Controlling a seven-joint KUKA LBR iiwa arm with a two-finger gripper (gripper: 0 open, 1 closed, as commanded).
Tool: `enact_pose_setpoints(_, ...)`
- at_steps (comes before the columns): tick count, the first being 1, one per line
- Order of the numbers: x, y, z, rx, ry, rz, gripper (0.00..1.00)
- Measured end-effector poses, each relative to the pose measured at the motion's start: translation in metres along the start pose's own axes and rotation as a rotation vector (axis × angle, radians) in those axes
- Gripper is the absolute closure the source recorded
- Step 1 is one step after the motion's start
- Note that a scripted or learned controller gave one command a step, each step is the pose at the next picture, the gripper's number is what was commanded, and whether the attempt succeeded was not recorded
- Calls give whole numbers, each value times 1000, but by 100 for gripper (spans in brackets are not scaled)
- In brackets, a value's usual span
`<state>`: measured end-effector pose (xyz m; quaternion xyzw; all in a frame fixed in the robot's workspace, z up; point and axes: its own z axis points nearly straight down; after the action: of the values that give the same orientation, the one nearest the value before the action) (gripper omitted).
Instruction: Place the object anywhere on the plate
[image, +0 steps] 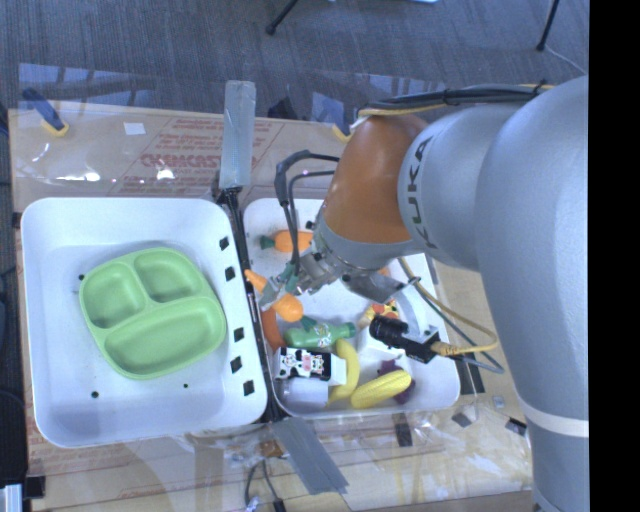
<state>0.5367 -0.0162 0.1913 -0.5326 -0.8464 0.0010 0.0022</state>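
Note:
A green divided plate (152, 311) lies in the left white bin (60, 400). The right bin (440, 395) holds a pile of toy food: an orange ball (289, 309), a green bottle (322, 331), two yellow bananas (380, 389), a black-and-white carton (304, 364) and an orange piece (291, 241) at the back. My gripper (299, 274) hangs low over this pile, just above the orange ball. The arm's orange band and grey body cover the right half of that bin.
A black divider wall (243, 300) with clips runs between the two bins. Cables (450, 345) trail from the wrist over the right bin's edge. Taped plastic sheeting covers the bench around both bins.

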Motion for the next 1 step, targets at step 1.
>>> enact_pose_setpoints(1,58,51,-13,-4,-1,-78,100)
